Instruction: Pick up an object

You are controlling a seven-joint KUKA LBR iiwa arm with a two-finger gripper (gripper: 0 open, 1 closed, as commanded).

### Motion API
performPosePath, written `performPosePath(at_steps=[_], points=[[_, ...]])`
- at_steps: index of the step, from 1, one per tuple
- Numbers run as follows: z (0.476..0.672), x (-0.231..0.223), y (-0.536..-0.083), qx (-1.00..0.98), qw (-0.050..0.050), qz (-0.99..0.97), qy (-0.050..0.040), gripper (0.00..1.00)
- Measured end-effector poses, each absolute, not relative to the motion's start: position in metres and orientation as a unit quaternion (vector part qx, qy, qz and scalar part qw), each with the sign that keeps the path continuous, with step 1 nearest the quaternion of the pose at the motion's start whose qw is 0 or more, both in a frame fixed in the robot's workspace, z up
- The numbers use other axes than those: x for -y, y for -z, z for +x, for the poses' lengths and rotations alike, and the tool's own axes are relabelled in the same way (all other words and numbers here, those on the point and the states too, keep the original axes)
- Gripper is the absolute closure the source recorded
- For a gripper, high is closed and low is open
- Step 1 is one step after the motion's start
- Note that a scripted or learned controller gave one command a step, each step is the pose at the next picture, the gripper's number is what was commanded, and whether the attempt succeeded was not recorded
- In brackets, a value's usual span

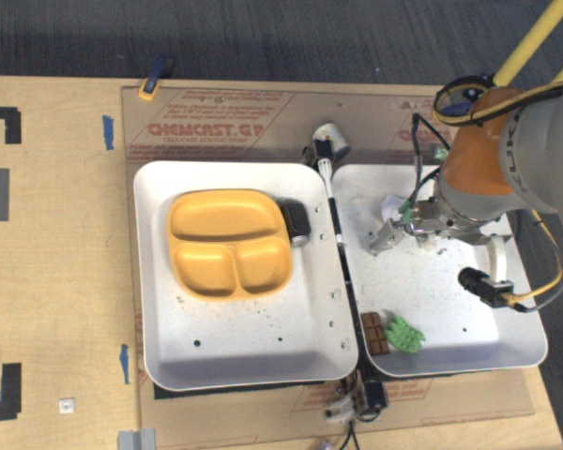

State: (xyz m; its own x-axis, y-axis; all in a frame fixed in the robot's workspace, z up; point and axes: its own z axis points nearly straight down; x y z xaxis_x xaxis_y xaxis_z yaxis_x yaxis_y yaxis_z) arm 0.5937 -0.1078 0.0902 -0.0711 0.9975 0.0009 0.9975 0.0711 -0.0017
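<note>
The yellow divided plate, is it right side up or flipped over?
Right side up. The yellow plate lies flat in the left bin, and its three hollow compartments, one wide and two smaller, face the camera.

A tan bench (56, 251) bears a left bin (159, 279) touching a right bin (507, 345).

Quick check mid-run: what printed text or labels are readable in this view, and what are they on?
"CHEMCAST GP": red print on the brown board behind the bins; the last letters are blurred, so this reading is uncertain.
Smaller red lines above and below it: too blurred to read.
Faint red print on the board's right side: unreadable.
</note>
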Motion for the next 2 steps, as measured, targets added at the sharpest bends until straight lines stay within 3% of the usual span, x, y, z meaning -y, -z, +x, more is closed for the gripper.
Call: performPosePath(at_steps=[1, 2], points=[[0.667, 0.112, -0.085, 0.699, -0.001, -0.715, 0.0001, 0.0], [0.668, 0.112, -0.097, 0.7, -0.003, -0.715, 0.0008, 1.0]])
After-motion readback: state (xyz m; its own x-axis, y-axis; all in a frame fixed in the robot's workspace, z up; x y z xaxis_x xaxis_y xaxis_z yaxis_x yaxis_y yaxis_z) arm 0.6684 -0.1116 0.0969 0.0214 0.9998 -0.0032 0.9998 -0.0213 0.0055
